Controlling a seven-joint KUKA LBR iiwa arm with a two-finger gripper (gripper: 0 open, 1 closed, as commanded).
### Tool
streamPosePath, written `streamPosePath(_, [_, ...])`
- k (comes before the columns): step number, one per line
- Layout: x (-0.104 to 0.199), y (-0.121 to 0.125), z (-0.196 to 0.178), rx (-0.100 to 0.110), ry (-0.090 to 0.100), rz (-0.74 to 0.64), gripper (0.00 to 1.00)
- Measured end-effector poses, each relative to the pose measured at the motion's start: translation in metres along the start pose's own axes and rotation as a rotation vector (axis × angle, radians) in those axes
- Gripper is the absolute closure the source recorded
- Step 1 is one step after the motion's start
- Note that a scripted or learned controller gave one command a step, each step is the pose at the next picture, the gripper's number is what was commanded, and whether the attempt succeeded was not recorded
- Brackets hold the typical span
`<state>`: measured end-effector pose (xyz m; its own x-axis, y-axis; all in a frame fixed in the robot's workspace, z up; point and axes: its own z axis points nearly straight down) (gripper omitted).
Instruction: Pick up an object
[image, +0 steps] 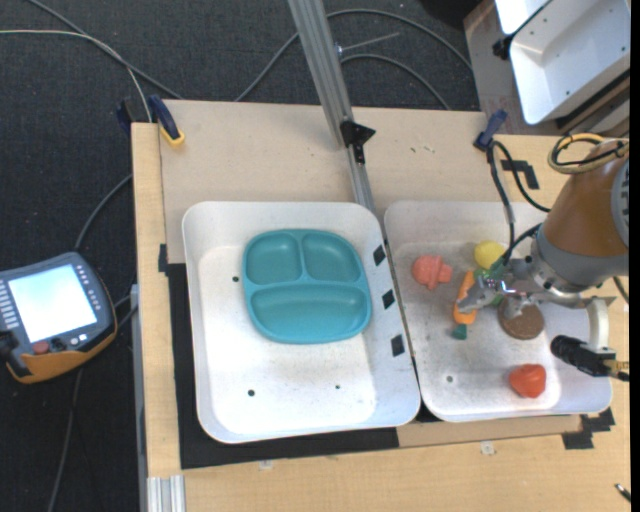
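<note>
A small orange carrot-like toy with a green end (464, 303) lies slanted near the middle of the right white bin (440, 385). The pincer (487, 290) sits low just beside it, touching or nearly so; whether it is parted or grips anything cannot be told. A pink toy (432, 271), a yellow one (489, 253), a brown disc (521, 322) and a red toy (528, 380) surround it. The left bin (215, 400) holds a teal divided plate (305, 283). The counter (250, 150) is pale wood; a handheld screen (52, 312) lies on dark carpet.
</note>
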<state>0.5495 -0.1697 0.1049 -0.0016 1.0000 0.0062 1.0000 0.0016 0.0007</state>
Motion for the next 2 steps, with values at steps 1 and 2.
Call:
streamPosePath(1, [-0.001, 0.002, -0.012, -0.010, -0.007, 0.000, 1.00])
streamPosePath(2, [0.010, 0.006, -0.067, -0.005, -0.007, -0.001, 1.00])
